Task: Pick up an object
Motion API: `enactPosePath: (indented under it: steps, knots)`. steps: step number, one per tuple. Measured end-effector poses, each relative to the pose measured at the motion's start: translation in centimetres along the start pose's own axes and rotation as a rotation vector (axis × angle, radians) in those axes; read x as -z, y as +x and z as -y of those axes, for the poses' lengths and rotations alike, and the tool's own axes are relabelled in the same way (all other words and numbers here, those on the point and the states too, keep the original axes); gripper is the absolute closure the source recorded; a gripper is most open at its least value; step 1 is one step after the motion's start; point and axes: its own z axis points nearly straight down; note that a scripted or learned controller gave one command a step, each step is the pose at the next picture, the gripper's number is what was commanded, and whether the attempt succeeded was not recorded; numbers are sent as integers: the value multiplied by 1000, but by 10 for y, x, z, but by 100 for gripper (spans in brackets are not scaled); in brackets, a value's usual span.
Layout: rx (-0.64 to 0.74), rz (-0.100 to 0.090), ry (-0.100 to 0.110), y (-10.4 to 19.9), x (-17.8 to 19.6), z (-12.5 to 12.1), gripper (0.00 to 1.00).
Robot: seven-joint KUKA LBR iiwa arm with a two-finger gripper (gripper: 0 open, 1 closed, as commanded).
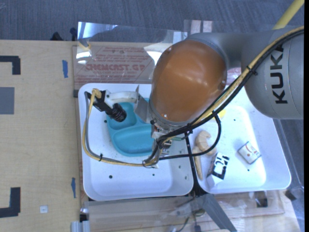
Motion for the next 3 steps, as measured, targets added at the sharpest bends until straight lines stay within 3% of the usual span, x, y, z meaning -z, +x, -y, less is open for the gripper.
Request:
enactPosePath:
  steps: [1, 2, 3]
  knots:
    - [-6, 1, 1, -10, -8, 54, 100]
    - [-13, 1, 4, -9, 3, 54, 100]
    - [-304, 0, -4, -19, -15, 49, 100]
